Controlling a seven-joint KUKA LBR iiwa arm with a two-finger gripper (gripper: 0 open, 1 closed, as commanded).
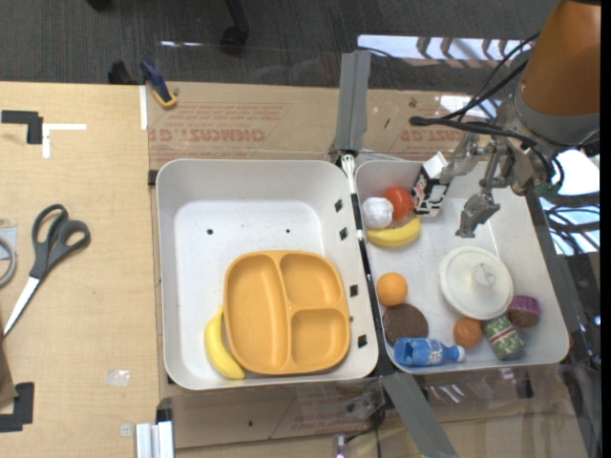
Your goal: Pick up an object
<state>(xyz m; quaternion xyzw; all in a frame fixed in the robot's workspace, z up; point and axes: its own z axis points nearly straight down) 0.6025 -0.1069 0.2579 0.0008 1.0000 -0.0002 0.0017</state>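
My gripper (482, 206) hangs over the back of the right bin (535, 256), its metal fingers open with nothing between them. Just to its left stands a small black-and-white carton (431, 184). Below it sits a white round lidded bowl (475, 280). Along the bin's left side lie a red item (401, 201), a white ball (378, 213), a banana (394, 234), an orange (391, 287) and a brown disc (406, 322). At the front are a blue bottle (427, 353), a small orange ball (467, 332), a green can (503, 339) and a purple item (524, 310).
The left bin (191, 218) holds a yellow divided plate (286, 311) with a second banana (218, 346) tucked at its left edge. Scissors (43, 246) lie on the wooden bench at far left. Cables trail from the arm (563, 55) at upper right.
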